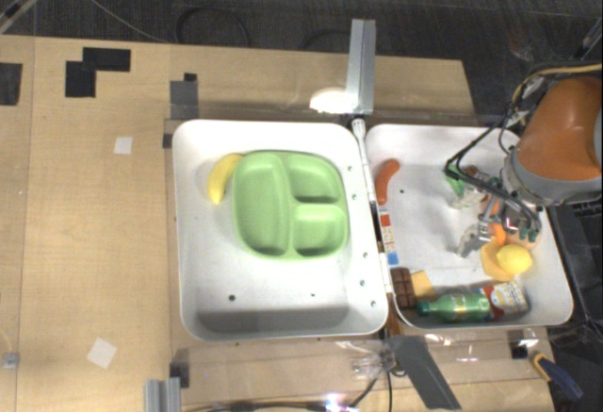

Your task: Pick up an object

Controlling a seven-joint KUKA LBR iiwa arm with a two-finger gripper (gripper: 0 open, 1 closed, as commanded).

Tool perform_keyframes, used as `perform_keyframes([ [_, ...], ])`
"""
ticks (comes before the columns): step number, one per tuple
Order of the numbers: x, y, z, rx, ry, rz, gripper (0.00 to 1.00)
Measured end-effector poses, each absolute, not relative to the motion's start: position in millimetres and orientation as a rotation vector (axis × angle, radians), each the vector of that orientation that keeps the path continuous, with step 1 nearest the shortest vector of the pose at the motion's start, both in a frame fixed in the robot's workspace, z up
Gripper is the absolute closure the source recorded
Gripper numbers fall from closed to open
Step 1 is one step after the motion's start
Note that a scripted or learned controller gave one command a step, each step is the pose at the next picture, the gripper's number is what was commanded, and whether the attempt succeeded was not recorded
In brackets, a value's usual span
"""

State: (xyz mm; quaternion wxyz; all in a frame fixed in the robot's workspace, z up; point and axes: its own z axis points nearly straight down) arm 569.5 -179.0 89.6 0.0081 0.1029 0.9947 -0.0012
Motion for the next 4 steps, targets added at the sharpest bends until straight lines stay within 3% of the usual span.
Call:
perform_keyframes([
  [1,550.5,-172.9,90.0,0.466,3.089,-0.002,0.00],
  [2,558.1,-179.0,89.9,0.170,3.121,-0.002,0.00],
  [3,520.4,-195.6,90.2,0.249,3.115,-0.003,0.00],
  [4,570.3,-176.0,89.6,0.212,3.119,-0.003,0.00],
])
